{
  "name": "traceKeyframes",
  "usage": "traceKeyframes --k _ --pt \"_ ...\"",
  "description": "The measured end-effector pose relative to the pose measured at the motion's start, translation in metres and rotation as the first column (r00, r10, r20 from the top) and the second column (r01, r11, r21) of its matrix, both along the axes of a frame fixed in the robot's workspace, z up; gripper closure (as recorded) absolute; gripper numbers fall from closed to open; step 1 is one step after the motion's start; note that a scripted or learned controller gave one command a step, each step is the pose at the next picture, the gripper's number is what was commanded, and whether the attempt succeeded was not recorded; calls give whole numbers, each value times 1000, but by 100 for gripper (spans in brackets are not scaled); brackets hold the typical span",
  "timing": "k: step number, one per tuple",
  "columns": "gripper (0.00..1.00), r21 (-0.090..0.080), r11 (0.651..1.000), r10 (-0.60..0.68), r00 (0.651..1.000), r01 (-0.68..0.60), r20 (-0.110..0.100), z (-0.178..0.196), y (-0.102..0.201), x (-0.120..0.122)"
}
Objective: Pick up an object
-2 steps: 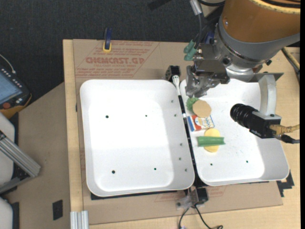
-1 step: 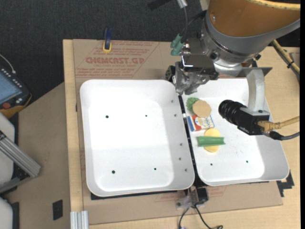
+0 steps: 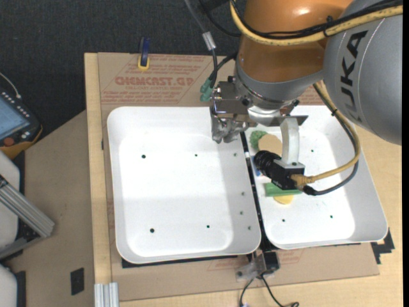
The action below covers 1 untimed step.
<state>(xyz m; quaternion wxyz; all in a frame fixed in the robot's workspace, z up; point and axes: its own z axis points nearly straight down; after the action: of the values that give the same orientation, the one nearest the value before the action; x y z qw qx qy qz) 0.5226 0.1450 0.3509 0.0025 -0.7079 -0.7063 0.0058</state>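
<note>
White bin (image 3: 172, 197), green piece (image 3: 259, 135), yellow piece (image 3: 285, 199)

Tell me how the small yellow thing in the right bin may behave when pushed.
The yellow thing looks small and low on the smooth floor of the right bin, so it probably slides rather than tips. A green piece lies against it and may move along. It is partly hidden, so its stiffness cannot be judged.

Bright overhead light washes the front of the left bin (image 3: 160, 226) almost pure white, while the arm (image 3: 377, 56) throws a soft grey shadow over its far half. The orange band (image 3: 287, 31) carries a pale sheen; detail is slightly soft.
</note>
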Motion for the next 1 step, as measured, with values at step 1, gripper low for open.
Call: traceKeyframes --k 1 --pt "100 5 1000 -1 1000 1 9 27 -30 -43"
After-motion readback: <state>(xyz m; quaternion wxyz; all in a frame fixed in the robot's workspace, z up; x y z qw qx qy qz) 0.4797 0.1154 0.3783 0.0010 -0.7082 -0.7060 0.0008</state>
